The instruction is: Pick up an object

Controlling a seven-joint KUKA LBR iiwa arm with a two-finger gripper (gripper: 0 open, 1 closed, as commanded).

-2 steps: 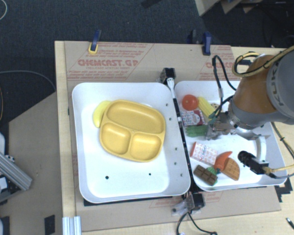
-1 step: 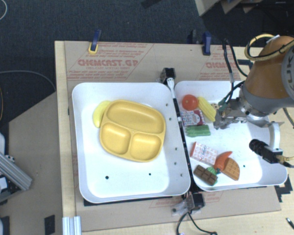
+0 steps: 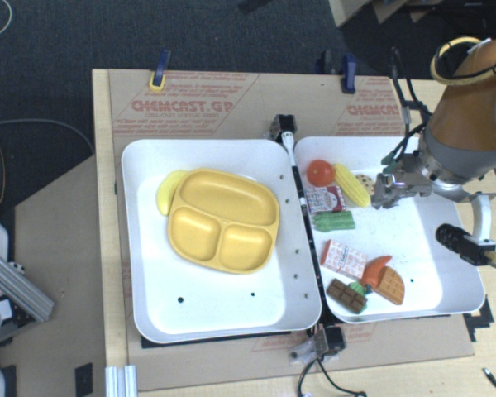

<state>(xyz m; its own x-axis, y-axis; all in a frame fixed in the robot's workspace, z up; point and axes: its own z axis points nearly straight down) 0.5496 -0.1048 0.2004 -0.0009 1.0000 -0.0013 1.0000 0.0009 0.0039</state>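
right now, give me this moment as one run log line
hand over right bin, beside toy corn | nothing seen held | yellow divided plate in left bin

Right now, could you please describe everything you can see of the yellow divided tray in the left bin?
The yellow divided tray looks like glossy moulded plastic, rounded, with one long compartment and two smaller ones. It lies flat, slightly turned, in the left bin. A yellow banana-like piece pokes out from beneath its upper-left edge.
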